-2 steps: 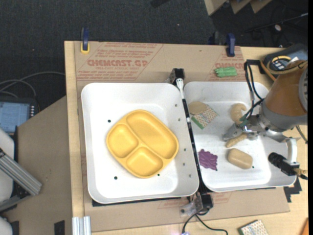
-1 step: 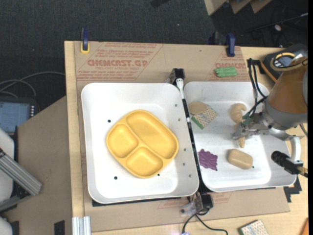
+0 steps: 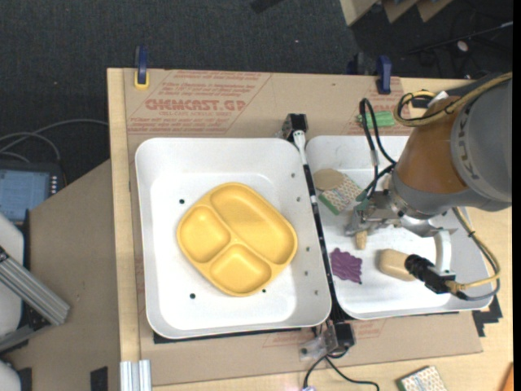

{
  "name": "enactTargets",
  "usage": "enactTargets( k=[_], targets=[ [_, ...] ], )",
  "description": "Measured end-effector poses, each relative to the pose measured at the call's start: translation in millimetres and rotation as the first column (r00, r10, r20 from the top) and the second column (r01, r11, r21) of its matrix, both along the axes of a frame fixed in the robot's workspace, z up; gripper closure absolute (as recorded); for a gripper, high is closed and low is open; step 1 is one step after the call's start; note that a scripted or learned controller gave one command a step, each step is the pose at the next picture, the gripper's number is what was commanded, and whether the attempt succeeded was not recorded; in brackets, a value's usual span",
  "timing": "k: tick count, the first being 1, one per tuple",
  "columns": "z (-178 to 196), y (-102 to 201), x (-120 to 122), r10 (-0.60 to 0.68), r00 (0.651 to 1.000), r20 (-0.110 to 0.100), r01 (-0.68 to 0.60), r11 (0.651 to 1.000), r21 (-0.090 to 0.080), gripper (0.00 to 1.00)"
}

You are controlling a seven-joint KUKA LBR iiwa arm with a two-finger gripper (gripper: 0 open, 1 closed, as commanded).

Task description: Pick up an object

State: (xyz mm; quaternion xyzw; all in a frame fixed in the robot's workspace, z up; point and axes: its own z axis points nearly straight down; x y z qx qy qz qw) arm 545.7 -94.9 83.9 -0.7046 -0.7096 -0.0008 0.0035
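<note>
Yellow plastic is noted first: a three-compartment tray [image 3: 236, 237] lies in the left bin [image 3: 159, 243], slightly rotated, touched by nothing; the right bin [image 3: 456, 300] holds the smaller candidates for picking. A purple, lumpy piece [image 3: 347, 265] lies near that bin's left wall; a beige, rounded object [image 3: 394, 264] lies just to its right, apart from it; a tan and speckled flat item [image 3: 337, 191] sits toward the bin's upper left corner. The arm [image 3: 464, 149] is lowered into the right bin, and the end effector [image 3: 364, 225] is placed low between the speckled item and the purple piece; a small tan piece [image 3: 360, 239] is seen at its tip, but whether it is gripped or merely lying beneath cannot be told. Whether the end effector is apart or together cannot be told either, the wrist hardware masking it.

Step in hand, as judged: the descent or grasp attempt within the right bin; no object is seen lifted clear of the bin floor. Next move, as judged: a firm closing on one piece is called for, then a straight vertical lift, so that the neighbouring pieces and the bin wall are not dragged; the grasp is to be confirmed only once the object is seen raised off the white floor.
</note>
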Motion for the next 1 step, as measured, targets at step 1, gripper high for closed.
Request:
enactTargets(
  k=[1],
  targets=[
    [106.7,69.9,-18.6,0.002,1.0,0.014,-0.002,1.0,-0.002,1.0]
  ],
)
